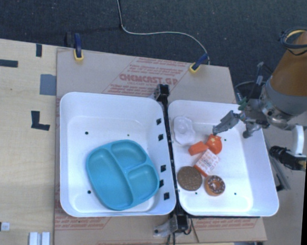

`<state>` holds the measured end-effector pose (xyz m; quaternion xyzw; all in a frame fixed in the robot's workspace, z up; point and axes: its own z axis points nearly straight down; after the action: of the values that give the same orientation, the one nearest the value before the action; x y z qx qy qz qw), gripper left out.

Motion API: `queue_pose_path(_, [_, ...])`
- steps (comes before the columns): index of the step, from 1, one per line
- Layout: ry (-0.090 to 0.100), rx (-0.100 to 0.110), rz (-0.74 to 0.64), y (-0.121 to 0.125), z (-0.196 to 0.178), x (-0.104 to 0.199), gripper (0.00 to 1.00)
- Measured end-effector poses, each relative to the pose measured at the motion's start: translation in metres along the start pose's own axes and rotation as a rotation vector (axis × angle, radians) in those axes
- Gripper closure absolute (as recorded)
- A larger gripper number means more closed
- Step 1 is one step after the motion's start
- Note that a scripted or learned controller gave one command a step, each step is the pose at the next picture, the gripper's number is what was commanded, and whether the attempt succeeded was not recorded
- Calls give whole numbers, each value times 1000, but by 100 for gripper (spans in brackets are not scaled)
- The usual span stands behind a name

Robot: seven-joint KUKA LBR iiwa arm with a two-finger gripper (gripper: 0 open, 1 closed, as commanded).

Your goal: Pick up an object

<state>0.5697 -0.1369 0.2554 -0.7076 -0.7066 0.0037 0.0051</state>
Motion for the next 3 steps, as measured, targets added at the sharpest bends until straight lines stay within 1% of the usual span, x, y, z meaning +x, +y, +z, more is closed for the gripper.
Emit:
queue_pose_path(1, [-2,-11,-3,2,-6,0,0])
queue_pose_path(2, [-2,-7,-2,0,39,-4,0])
queue_pose_path(3, [-1,-3,-3,-1,103,1,0])
